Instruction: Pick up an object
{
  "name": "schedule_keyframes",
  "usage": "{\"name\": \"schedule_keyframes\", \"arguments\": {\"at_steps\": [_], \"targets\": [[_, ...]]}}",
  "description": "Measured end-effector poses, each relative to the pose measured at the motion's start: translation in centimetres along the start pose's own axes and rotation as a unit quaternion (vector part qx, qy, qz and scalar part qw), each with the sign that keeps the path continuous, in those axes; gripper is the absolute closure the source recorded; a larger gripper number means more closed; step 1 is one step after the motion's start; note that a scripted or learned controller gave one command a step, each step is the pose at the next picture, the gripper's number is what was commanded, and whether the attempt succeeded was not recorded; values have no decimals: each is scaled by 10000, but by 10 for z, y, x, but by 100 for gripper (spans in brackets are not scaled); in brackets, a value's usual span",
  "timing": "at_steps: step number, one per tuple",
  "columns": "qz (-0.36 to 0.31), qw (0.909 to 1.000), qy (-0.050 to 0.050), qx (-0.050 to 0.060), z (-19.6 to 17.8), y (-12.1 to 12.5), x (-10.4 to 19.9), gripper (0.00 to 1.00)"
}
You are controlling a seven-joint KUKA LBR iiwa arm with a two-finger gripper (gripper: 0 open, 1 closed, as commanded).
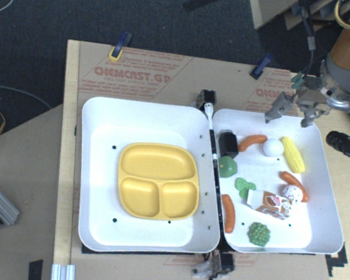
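Note:
My gripper (289, 115) hangs above the far edge of the right bin (328, 204), fingers spread apart, nothing between them. Just below it lie a white ball (274, 147), a corn cob (294, 155) and an orange sausage (252, 141). Further forward in the same bin are a black block (227, 143), a green round piece (227, 167), a green leafy piece (244, 187), a carrot-like piece (294, 182), a white egg-like ball (292, 193), a small printed box (269, 203), another orange sausage (228, 212) and a broccoli floret (259, 234).
The left bin (100, 134) holds a yellow divided tray (158, 181). Clamps sit on the board's far edge, blue-yellow (119, 46) and blue (261, 65). A black fitting (207, 98) stands between the bins at the back. Cables and a grey rail lie off the bench.

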State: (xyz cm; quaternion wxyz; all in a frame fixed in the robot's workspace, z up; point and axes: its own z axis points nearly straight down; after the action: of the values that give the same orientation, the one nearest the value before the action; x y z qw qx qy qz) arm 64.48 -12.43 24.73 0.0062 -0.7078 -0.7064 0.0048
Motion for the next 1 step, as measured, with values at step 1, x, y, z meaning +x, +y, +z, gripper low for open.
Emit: {"name": "schedule_keyframes", "arguments": {"at_steps": [1], "targets": [[-9, 10000, -9, -72, -9, 2, 0, 0]]}}
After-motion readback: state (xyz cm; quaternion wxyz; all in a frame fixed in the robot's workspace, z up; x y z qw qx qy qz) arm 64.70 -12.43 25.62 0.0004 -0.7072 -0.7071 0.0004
